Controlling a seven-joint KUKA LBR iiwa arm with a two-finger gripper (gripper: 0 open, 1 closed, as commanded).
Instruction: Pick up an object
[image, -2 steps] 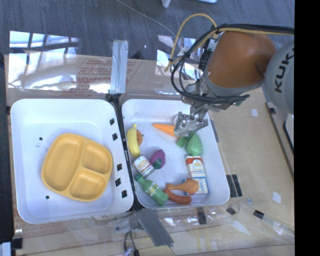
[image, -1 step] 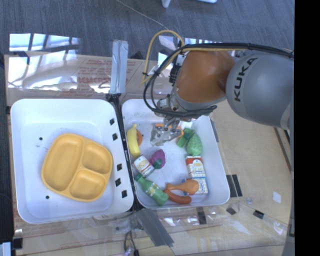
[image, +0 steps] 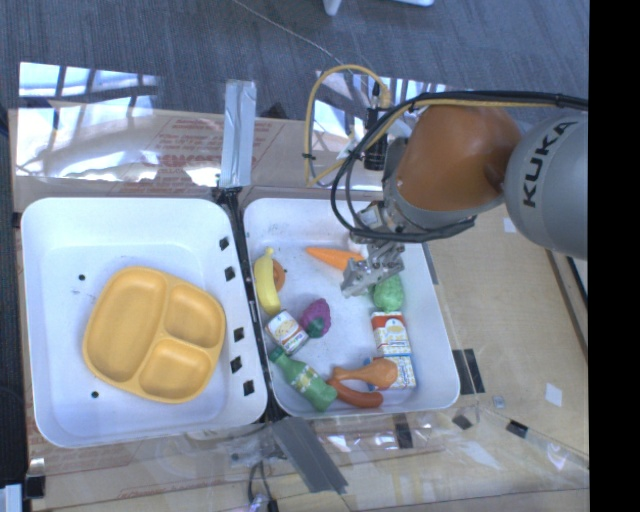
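Note:
My gripper (image: 368, 272) hangs over the upper right part of the right bin (image: 432, 330), its metal fingers close together just left of a green round toy (image: 389, 292). An orange carrot (image: 333, 257) lies right behind the fingers. Lower in the bin lie a yellow banana (image: 266, 283), a purple toy (image: 316, 317), a small bottle (image: 287, 332), a green bottle (image: 306, 381), a white carton with a red label (image: 393, 345) and an orange drumstick (image: 366, 375). Nothing shows between the fingers.
The left bin (image: 60, 250) holds a yellow divided plate (image: 152, 332). A taped black divider (image: 236, 290) runs between the bins. Cardboard and foil lie behind them. The arm's orange band (image: 455, 155) looms over the right bin's back edge.

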